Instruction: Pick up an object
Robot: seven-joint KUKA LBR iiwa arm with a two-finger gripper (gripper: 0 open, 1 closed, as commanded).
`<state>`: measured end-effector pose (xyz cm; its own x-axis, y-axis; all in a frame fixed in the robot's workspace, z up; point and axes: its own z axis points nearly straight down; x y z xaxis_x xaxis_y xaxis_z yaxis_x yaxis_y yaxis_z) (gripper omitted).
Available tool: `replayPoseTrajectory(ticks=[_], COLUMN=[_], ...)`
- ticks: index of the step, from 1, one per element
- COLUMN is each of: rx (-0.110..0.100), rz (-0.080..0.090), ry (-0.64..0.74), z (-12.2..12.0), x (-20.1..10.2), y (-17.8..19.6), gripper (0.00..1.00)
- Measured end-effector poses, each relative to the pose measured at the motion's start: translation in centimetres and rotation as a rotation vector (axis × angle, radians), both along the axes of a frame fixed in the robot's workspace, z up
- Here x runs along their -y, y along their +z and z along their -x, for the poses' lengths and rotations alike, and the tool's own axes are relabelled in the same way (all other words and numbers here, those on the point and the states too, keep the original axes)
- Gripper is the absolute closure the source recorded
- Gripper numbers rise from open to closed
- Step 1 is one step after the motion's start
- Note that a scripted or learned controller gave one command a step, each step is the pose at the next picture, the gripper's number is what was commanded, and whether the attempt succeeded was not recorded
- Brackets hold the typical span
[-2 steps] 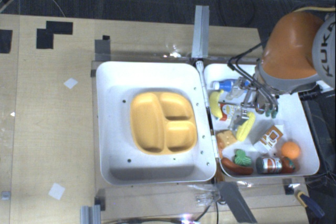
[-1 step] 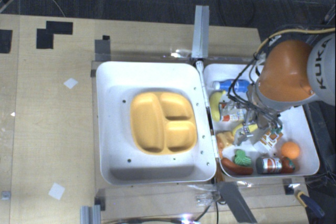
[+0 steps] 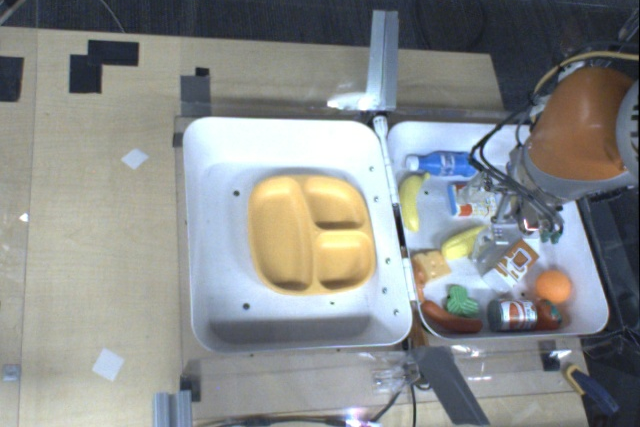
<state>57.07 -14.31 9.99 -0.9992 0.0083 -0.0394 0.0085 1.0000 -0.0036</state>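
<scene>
The right bin (image 3: 590, 260) holds several small items. A blue and white bottle (image 3: 441, 163) lies at the back, with a banana (image 3: 410, 200) at the left wall. In the middle are a white and orange packet (image 3: 466, 203), a yellow lemon-like piece (image 3: 460, 243) and a brown carton (image 3: 515, 263). Along the front lie a cracker (image 3: 431, 266), a green toy (image 3: 461, 299), a red sausage (image 3: 450, 318), a dark can (image 3: 520, 315) and an orange (image 3: 552, 287). My gripper (image 3: 500, 233) hangs low over the bin's middle, between the packet and the carton.
The left bin (image 3: 215, 245) holds a yellow divided tray (image 3: 310, 233). A metal post (image 3: 383, 60) stands behind the wall between the bins. The arm's orange band (image 3: 585, 125) and cables cover the right bin's back right corner.
</scene>
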Motion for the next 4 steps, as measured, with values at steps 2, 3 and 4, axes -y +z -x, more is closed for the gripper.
replayPoseTrajectory(ticks=[2,3,4], rx=[0.004,-0.023,0.010], rz=[-0.020,-0.023,-0.025], ry=[-0.477,-0.705,-0.699], z=[-0.5,-7.5,-8.3], x=[-4.8,-4.1,-4.0], y=[0.0,-0.2,1.5], gripper=[0.00,0.00,1.00])
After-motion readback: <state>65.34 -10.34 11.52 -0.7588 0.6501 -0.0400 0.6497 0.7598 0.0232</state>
